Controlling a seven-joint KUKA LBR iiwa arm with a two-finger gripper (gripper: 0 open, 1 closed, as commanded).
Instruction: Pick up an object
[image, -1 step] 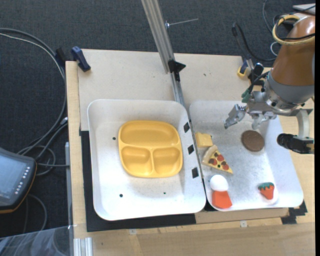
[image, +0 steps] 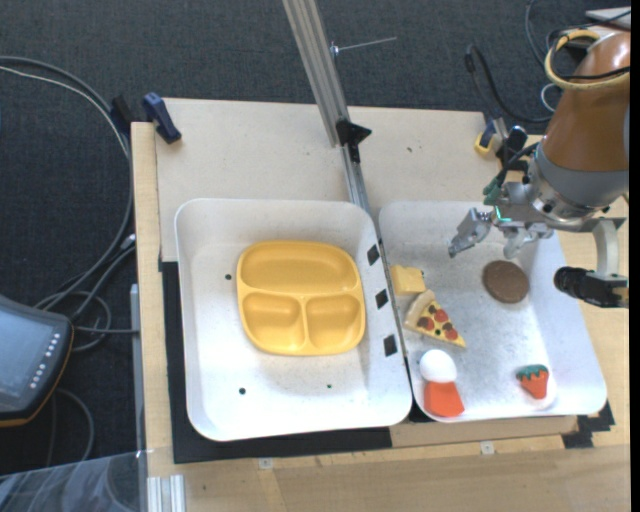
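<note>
While the gripper (image: 497, 232) is hanging over the far part of the right bin (image: 570, 345), its two fingers are standing apart, one splayed toward the left at (image: 466, 238) and the other pointing down near the brown round cookie (image: 507, 281), and nothing is sitting between them. That cookie is lying on the bin floor just below and slightly right of the fingertips, apart from them as far as this slanted view is showing. Further left in the same bin a yellow cheese block (image: 406, 279) is resting against the left wall, with a pizza slice (image: 434, 321) lying just beside it. Toward the near edge a white and orange egg-like toy (image: 440, 382) is sitting, and a small strawberry (image: 535, 381) is lying near the right corner. Over in the left bin (image: 200, 330) a yellow divided plate (image: 300, 297) is lying flat in the middle
</note>
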